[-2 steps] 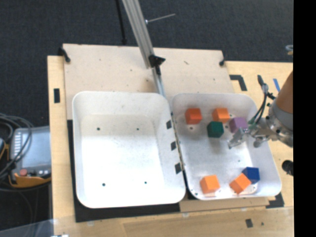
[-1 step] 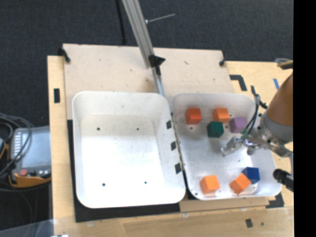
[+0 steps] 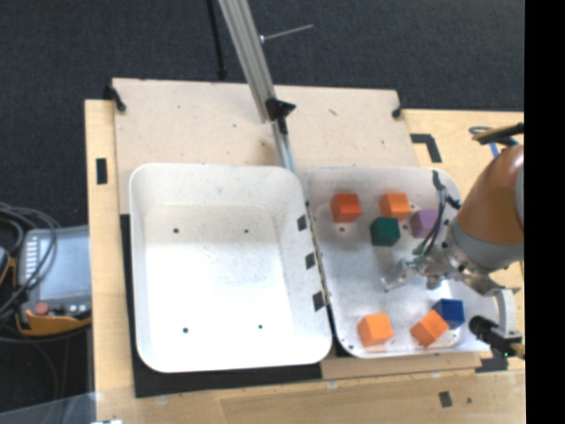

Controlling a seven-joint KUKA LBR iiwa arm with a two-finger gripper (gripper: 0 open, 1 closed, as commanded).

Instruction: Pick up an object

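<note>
White plastic, two shallow bins on the wooden bench (image 3: 106, 237). Left white bin (image 3: 221, 263): bare floor, a few dark specks. Right white bin (image 3: 353, 321) holds all the blocks.

Nearest the camera, along the bin's front edge: an orange cube (image 3: 375, 329), a second orange cube (image 3: 430, 328) to its right, and a blue cube (image 3: 450, 311) touching or just beside that one, partly tucked under the arm.

Mid-bin: the metal two-finger gripper (image 3: 408, 272) hangs low over bare floor, reaching in from the right below the grey and orange wrist (image 3: 493, 215). Too small and cluttered to read the jaw gap; can't tell whether it's spread or closed. Nothing visible between the tips.

Further back: a dark green cube (image 3: 384, 231) just beyond the gripper, a pale purple cube (image 3: 424, 222) half hidden by the wrist cabling, then a back row of two more orange cubes, one at left (image 3: 346, 208) and one at right (image 3: 395, 205).

No object picked yet, by my read. Closest candidates: green cube, purple cube.

Risks:
- Tips sit over a gap between blocks. Closing here likely grabs air.
- Green and purple sit close together. Descending between them could shove one aside or jam both.
- Blue and the neighbouring orange nearly touch. A finger may land on top rather than beside.
- Purple is occluded, so its pose is uncertain.
</note>
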